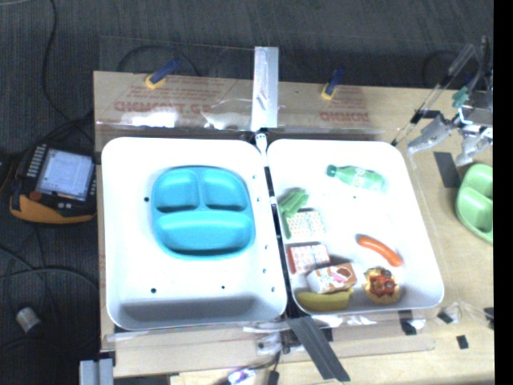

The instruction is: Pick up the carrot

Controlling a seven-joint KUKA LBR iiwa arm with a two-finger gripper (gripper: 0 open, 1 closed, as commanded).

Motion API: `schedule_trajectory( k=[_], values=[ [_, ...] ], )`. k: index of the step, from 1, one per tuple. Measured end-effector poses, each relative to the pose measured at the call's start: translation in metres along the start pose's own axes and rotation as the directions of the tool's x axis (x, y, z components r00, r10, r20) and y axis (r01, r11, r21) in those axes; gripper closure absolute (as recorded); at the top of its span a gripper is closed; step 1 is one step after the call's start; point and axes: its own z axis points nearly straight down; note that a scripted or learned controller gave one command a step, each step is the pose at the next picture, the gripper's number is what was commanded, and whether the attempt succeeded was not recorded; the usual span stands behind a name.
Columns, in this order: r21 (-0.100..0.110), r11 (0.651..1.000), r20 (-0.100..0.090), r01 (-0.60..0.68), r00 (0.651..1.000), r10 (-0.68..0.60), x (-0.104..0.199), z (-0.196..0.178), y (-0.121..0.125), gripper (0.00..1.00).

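The carrot [379,249] is a small orange piece lying at a slant on the floor of the right bin [417,215], toward its near right side, with a little bare floor around it. A grey metal assembly that looks like my gripper [449,133] sits outside the bin, beyond its far right corner near the view's right edge. It is well away from the carrot, and nothing shows between its parts.
The right bin also holds a green bottle [357,176], a green vegetable [291,201], two checkered packets [305,224], a small carton [331,277], a banana [323,299] and a brown-red food piece [381,285]. A blue divided plate [202,211] lies in the left bin [128,295]. A green object [478,199] sits on the bench at right.
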Motion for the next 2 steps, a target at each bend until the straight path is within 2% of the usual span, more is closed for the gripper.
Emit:
schedule_trajectory(
  k=[1,2],
  values=[
    [0.003,0.997,-0.002,-0.083,0.997,0.083,-0.0112,0.1032,-0.0585,0.00],
    [0.005,0.997,-0.003,-0.081,0.997,0.081,-0.0109,0.0963,-0.0578,1.00]
  ],
)
